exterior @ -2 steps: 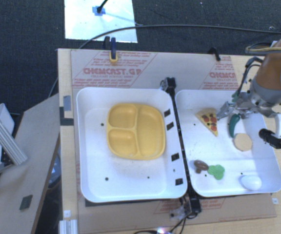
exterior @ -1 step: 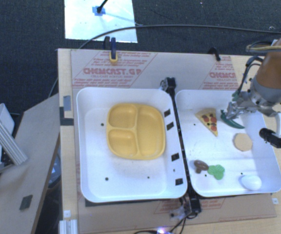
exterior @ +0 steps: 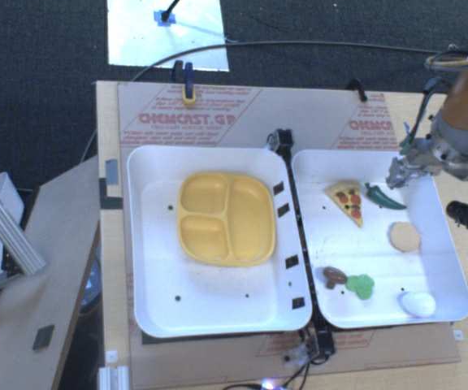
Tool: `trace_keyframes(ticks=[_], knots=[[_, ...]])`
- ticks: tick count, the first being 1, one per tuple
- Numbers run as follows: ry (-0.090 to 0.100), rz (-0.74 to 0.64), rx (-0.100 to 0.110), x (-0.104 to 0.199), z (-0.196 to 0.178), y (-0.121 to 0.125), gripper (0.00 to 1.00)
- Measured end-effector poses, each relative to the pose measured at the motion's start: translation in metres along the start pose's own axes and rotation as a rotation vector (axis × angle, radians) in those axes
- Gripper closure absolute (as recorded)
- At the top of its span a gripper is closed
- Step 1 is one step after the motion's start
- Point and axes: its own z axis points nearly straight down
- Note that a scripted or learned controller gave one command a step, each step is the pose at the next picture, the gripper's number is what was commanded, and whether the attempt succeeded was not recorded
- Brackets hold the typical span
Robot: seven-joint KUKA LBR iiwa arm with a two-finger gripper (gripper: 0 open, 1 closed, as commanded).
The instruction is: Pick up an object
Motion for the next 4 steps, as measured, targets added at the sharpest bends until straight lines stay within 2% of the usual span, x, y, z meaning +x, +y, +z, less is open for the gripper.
trace_keyframes(ticks=[1, 2, 3, 4], knots=[[0.0, -0.001, -0.001, 0.01, -0.057, 0.005, 1.0], [0.001, -0.001, 0.002, 0.01, -0.075, 0.007, 1.0], [0.003, -0.002, 0.008, 0.059, -0.065, -0.013, 1.0], [0.004, -0.003, 0.005, 0.106, -0.075, -0.03, 1.0]])
